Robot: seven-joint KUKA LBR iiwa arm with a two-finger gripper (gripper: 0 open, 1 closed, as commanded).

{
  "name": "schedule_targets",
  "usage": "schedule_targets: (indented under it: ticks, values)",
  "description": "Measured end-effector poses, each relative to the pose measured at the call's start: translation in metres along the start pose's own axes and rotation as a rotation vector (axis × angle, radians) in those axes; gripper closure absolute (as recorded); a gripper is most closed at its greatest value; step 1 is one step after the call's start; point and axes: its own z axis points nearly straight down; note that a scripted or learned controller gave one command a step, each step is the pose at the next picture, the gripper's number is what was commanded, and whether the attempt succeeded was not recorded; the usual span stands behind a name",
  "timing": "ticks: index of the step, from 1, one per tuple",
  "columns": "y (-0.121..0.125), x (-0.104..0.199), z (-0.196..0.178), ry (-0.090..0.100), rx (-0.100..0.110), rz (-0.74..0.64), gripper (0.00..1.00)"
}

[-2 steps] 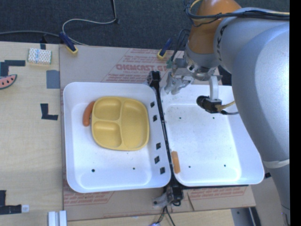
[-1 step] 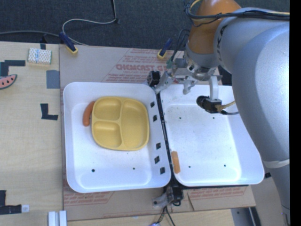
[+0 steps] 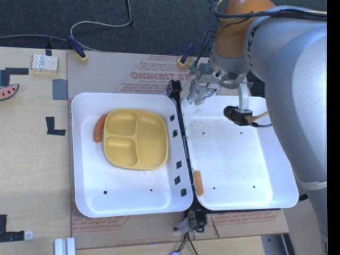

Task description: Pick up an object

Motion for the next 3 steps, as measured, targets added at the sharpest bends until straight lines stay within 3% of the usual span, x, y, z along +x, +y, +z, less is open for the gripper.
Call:
schedule_targets:
  ticks: [1, 2, 3]
  values:
    - [-0.0001, -0.0001, 0.0002, -0.001, 0.000, 0.000, 0.00]
    - [0.0000, -0.0001, -0.0094, -0.002, 0.000, -0.001, 1.00]
    - [-0.0001, -0.0003, -0.0093, -0.003, 0.001, -0.001, 0.00]
